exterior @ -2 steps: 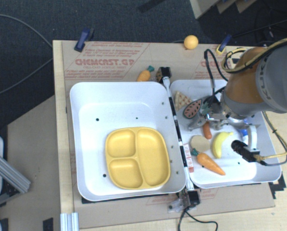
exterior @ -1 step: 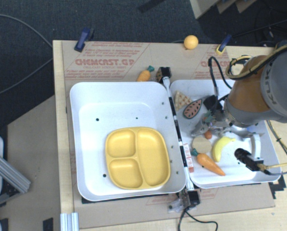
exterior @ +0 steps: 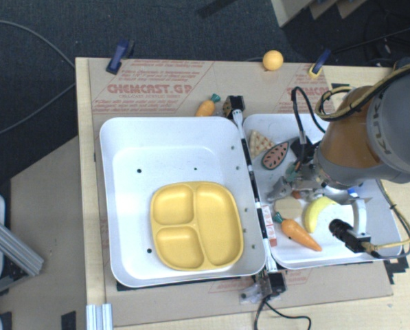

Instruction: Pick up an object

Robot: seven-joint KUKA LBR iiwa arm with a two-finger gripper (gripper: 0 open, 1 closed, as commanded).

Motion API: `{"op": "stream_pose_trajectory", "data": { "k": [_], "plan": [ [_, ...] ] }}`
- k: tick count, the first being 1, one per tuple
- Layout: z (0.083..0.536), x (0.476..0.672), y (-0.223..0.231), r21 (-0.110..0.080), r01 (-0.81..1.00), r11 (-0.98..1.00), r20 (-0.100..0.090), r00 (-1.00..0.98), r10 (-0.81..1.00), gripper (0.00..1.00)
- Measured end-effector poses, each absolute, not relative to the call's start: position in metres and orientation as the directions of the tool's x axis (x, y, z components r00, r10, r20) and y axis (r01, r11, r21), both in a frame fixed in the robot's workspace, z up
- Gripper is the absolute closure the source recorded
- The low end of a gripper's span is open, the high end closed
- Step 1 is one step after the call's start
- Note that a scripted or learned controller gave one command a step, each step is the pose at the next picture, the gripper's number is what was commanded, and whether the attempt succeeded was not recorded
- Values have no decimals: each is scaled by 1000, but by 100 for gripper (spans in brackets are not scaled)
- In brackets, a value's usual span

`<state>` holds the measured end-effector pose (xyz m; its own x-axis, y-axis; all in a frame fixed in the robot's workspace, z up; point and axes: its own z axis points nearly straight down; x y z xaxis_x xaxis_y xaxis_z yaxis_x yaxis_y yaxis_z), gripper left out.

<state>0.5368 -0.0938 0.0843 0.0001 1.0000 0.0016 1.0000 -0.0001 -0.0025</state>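
Objects for picking lie crowded in the right white bin [exterior: 380, 243]: a yellow plastic banana [exterior: 316, 212], an orange toy carrot [exterior: 300, 233] touching its lower end, a brown oval piece with dark seeds [exterior: 275, 155] and a tan waffle-patterned wedge [exterior: 259, 143] near the dividing rim. Your gripper [exterior: 290, 184] sits low among them, just left of the banana; you cannot tell its state from this slant. You risk a pinch landing between pieces, or nudging the banana against the carrot. The yellow three-compartment plate [exterior: 196, 225] in the left white bin [exterior: 122, 157] lies well apart.
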Motion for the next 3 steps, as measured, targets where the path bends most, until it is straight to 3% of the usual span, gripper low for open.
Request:
{"op": "stream_pose_trajectory", "data": {
  "k": [1, 2, 3],
  "plan": [
    [84, 530, -91, -3, 1000, -1, 2, 1, 1000, 0],
    [84, 506, -92, -2, 1000, -1, 1, 1, 1000, 0],
    [85, 559, -115, 2, 1000, 0, -1, 0, 1000, 0]
  ]
}}
